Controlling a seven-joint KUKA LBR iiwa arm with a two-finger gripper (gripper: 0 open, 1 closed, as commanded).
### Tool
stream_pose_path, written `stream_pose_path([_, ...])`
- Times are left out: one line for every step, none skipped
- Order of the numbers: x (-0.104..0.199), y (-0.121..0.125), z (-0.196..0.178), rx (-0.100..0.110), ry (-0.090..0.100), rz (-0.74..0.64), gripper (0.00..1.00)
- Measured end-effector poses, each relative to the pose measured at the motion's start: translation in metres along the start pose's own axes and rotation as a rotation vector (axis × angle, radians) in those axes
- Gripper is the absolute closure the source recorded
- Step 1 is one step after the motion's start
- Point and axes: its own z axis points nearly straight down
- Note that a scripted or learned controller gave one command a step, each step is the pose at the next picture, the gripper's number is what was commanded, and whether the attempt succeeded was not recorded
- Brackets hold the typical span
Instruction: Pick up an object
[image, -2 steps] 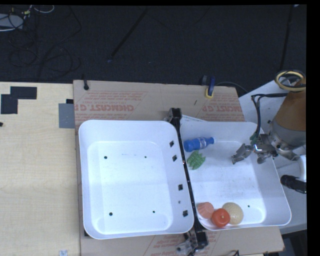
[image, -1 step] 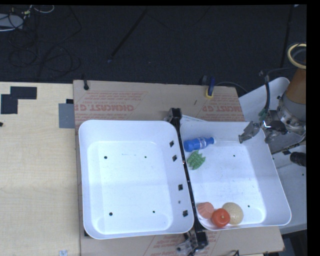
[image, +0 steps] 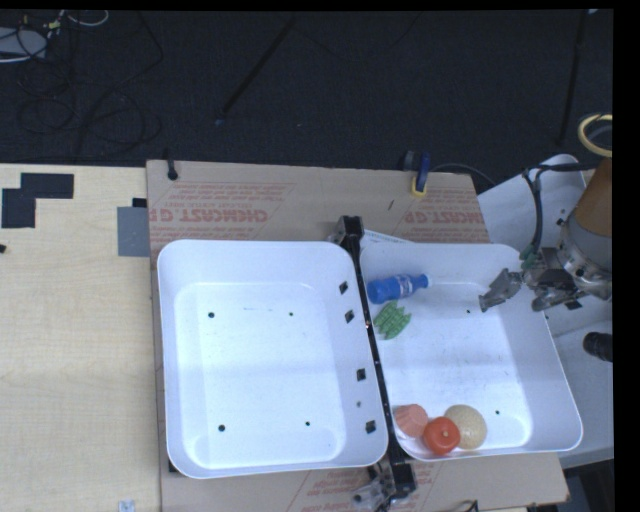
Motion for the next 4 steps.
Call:
stream_pose_path([-0.001, 0.001, -0.011, -0.002, -0.001, -0.001, 1.0])
stream_pose_path([0.013, -0.035, 0.051, 0.005, 0.003, -0.001, 1.0])
stream_pose_path([0.064, -0.046, -0.009, -0.005, 0.001, -0.005, 1.0])
stream_pose_path([0.103, -0.031, 0.113, -0.005, -0.001, -0.004, 1.0])
